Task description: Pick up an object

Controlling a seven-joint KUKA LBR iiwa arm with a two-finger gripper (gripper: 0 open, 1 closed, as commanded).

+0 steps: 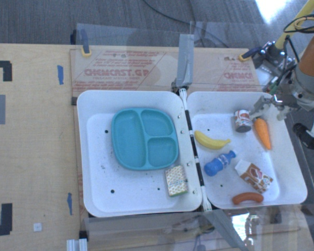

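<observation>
A pale wooden counter point(31, 156) is seen under two shallow white bins set side by side, with grey carpet and a dark cable beyond its far edge. Black marks and strips of blue tape are found on the wood. The left bin point(94, 192) is occupied by two things: one teal divided plate point(144, 138) and one patterned sponge point(176, 181) just beside the plate's near right corner. Six things are counted in the right bin point(288, 192): one small can point(243, 121), one carrot point(262, 133), one banana point(211, 140), one blue bottle point(219, 163), one small carton point(254, 174) and one sausage point(247, 198). The gripper point(272, 102) is seen at the bin's far right corner, above the can and the carrot, which lie just below and to its left, close together. Nothing is seen between the fingers; whether they are spread or closed cannot be told. The other four things lie well apart from the gripper, towards the near side
</observation>
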